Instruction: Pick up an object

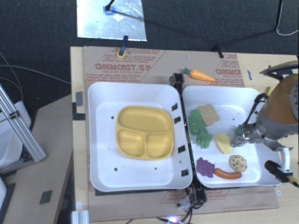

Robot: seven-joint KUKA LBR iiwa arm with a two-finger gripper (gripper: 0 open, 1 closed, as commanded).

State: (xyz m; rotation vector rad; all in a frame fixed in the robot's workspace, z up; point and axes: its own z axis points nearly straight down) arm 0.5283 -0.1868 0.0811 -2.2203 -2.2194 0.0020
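Observation:
The right bin (224,97) holds toy food: a tan bread slice (208,114), green broccoli (198,127), a yellow cheese wedge (223,142), a cookie (238,162), purple grapes (204,166) and a red sausage (227,173). My gripper (241,137) hangs low over the right part of this bin, just right of the cheese wedge and above the cookie. Its fingertips are dark and small, and I see nothing clearly between them.
The left bin (100,125) carries a yellow divided plate (144,132). An orange carrot (200,75) lies on the cardboard behind the bins. The arm's grey and orange body (282,111) covers the right bin's right side. A black divider (183,125) runs between the bins.

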